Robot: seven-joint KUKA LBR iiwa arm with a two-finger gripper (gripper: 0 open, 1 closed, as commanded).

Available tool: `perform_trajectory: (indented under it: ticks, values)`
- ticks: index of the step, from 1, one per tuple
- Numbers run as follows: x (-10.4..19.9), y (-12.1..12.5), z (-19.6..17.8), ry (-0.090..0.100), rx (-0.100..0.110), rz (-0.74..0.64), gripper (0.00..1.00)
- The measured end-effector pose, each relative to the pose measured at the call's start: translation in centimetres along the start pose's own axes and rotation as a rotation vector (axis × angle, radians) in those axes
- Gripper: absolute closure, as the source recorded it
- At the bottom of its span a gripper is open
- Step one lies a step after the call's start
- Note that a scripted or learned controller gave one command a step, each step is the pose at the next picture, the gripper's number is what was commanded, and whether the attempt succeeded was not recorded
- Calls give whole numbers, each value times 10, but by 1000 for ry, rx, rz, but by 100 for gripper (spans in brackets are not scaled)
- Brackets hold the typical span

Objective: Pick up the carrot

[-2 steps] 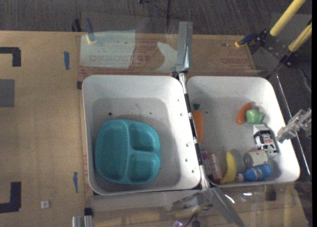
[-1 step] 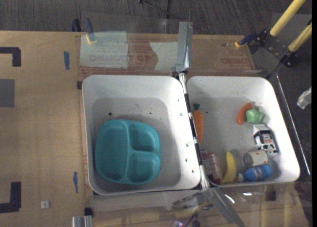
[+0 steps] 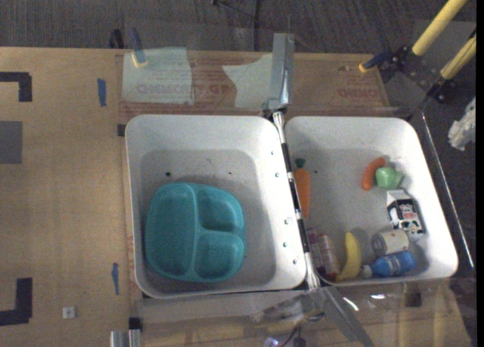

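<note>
The carrot (image 3: 302, 190) lies in the right bin (image 3: 435, 187), against its left wall, about midway along that wall. It is a tapered orange body with a small green top; the top points to the far edge, the tip to the near edge. Its finish looks smooth, like moulded plastic.

In the same bin, near the right wall, a short curved orange piece (image 3: 372, 173) touches a pale green rounded piece (image 3: 389, 178). Just nearer the front lies a small white box (image 3: 404, 215) with dark print. Along the near edge, from left to right: a brownish packet (image 3: 325, 253) in the near-left corner, a yellow banana (image 3: 350, 255) curved and glossy, a pale cylindrical can (image 3: 390, 242) on its side, and a blue bottle (image 3: 393, 264) on its side.

The left bin (image 3: 140, 187) is a shallow white tray with rounded corners. A teal plate (image 3: 194, 230), divided into compartments, rests in its near-left part.

Both bins sit side by side on the wooden surface (image 3: 60, 209), touching along a shared inner edge. Blue tape strips (image 3: 101, 92) mark the surface left of the bins.

The state of the jaws cannot be told.
</note>
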State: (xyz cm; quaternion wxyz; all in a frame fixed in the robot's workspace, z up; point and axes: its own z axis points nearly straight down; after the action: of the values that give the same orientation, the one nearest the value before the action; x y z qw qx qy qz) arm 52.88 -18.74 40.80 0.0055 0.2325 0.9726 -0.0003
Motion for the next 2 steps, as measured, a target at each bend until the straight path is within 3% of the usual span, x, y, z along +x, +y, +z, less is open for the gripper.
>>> perform_trajectory:
  ticks: [1,2]
  values:
    - [46,-8,128,7,1,30,100]
    - [29,-54,180,9,2,178,100]
